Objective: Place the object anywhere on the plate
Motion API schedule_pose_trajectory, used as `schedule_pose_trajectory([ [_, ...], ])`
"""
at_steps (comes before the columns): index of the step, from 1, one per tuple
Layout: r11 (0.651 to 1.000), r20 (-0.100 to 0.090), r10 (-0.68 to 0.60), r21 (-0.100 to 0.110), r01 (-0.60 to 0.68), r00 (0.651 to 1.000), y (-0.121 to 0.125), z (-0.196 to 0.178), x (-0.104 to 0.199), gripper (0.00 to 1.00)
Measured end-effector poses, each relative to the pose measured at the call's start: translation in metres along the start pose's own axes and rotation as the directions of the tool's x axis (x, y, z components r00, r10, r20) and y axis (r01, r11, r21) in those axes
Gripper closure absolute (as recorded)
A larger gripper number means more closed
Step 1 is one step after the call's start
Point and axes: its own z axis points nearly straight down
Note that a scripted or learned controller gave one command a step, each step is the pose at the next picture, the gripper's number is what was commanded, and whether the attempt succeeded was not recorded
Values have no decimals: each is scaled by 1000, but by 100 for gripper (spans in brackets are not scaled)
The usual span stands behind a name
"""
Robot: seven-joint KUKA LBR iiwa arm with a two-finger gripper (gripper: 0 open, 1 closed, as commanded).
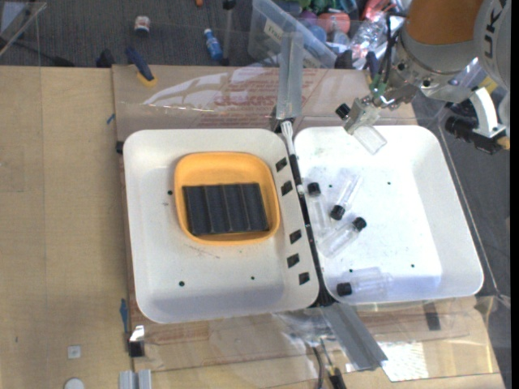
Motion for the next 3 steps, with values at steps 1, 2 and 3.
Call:
schedule_pose_trajectory([
  [1, 999, -2, -46, 4, 46, 999, 1, 8, 3, 100],
  [2, 997, -2, -82, 4, 82, 997, 2, 8, 6, 100],
  [3, 995, 1, -96, 0, 96, 995, -2, -14, -3, 100],
])
